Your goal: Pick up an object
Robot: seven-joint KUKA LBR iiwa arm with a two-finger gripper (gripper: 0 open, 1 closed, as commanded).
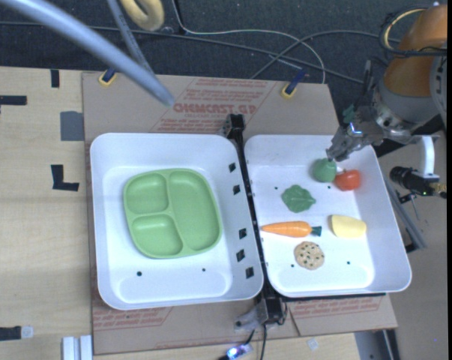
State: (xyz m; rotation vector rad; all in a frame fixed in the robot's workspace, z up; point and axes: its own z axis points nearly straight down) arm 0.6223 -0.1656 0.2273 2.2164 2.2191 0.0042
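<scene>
In the right bin [375, 272] lie several toy foods: a green round piece [324, 171], a red tomato [348, 180], a green leafy piece [297, 198], an orange carrot [287, 229], a yellow wedge [347, 226] and a chocolate-chip cookie [309, 255]. My gripper [338, 152] hangs at the bin's far right part, its tip just above the green round piece. Its tip looks narrow, and nothing shows between the fingers.
The left bin [113, 276] holds a green divided plate [170, 212]. A black hinge strip [244, 216] runs between the bins. Cables cross the dark surface behind, and a grey pole [83, 32] slants over the top left.
</scene>
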